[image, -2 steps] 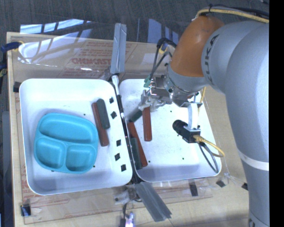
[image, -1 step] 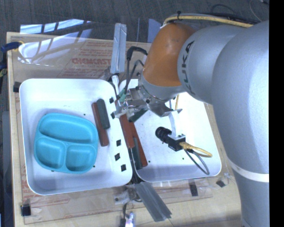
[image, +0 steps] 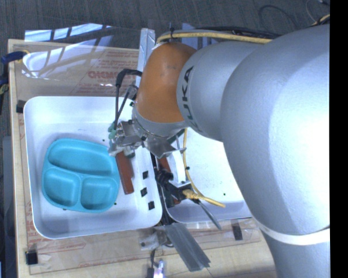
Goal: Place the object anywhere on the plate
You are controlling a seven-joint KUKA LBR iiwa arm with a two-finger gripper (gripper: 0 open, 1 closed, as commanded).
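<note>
The tool (image: 126,149) hangs just right of the blue plate (image: 80,175), a brown strip (image: 125,174) below it; I cannot tell its grip state. A release here could drop the strip beside the plate's rim.

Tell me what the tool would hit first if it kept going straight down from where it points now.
Probably the white floor of the left bin, just right of the blue plate. The tool hangs beside the plate's right rim, not over it, though depth is hard to judge.
</note>
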